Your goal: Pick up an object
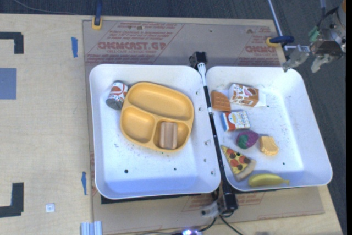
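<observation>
The surface [38, 135] is carrying a brown board [176, 41], on which two shallow white bins are lying side by side. The left bin [148, 179] is holding a yellow divided tray [155, 99], which is lying tilted across the bin's far half; a tan block [168, 135] is resting in the tray's near right compartment, and a small can [116, 94] is lying on its side, touching the tray's far left edge. The right bin [308, 140] is holding the smaller objects: a carton [243, 95] and an orange waffle piece [220, 101] at the far left, a small box [236, 120] just near of them, a purple item [247, 139] and a pale orange piece [269, 146] in the middle, and a pizza slice [238, 162] and a banana [268, 179] along the near edge. The pincer [309, 66] is hovering at the scene's right edge, just beyond the right bin's far right corner, with its fingers standing apart and nothing between them.
</observation>
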Tool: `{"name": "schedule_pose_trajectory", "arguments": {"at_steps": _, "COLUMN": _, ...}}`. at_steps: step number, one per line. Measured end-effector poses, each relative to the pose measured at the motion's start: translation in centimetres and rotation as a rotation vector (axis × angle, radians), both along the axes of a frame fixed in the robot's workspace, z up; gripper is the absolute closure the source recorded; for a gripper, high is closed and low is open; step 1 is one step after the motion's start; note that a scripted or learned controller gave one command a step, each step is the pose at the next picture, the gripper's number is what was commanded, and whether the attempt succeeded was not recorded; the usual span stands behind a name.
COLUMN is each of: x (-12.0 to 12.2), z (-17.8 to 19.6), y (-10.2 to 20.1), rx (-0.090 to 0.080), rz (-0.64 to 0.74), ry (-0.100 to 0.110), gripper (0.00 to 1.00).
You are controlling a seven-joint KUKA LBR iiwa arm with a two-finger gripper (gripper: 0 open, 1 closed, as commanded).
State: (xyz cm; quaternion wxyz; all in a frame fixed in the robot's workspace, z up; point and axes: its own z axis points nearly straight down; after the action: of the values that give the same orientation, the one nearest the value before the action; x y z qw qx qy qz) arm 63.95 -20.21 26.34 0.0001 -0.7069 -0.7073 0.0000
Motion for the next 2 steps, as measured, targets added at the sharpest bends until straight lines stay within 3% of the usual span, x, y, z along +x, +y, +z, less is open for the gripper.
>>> {"name": "schedule_pose_trajectory", "arguments": {"at_steps": 1, "x": -5.5, "z": -9.6, "y": -0.6, "rx": 0.000, "rz": -0.001, "ry": 0.001, "gripper": 0.00}}
{"name": "schedule_pose_trajectory", "arguments": {"at_steps": 2, "x": -8.3, "z": -16.8, "y": 0.4, "rx": 0.000, "rz": -0.001, "ry": -0.002, "gripper": 0.00}}
